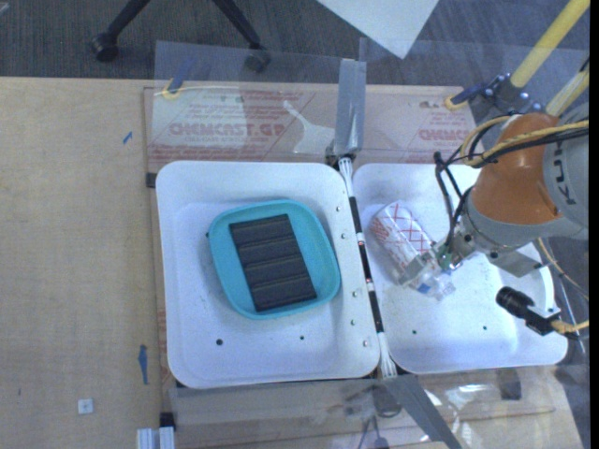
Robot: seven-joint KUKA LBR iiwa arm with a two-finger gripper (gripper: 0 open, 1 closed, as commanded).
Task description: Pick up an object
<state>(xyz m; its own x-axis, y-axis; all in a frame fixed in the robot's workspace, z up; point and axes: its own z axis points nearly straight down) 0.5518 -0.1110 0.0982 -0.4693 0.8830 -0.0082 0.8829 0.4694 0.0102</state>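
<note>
A white paper cup with a red lattice pattern [401,231] lies on its side in the right bin [468,344], near that bin's left wall. My gripper [429,275] is low in the right bin, right at the cup's lower right end, touching or nearly touching it. The grey arm with its orange band [513,187] reaches in from the right above it. In the left bin [187,344] sits a teal dish [225,279] with a black ridged block [272,262] lying in it.
A thin ridge [363,269] divides the two bins. A clear plastic sheet with red lettering [243,129] lies behind them. Bare wooden bench [75,251] stretches to the left. The front half of the right bin's floor is bare white.
</note>
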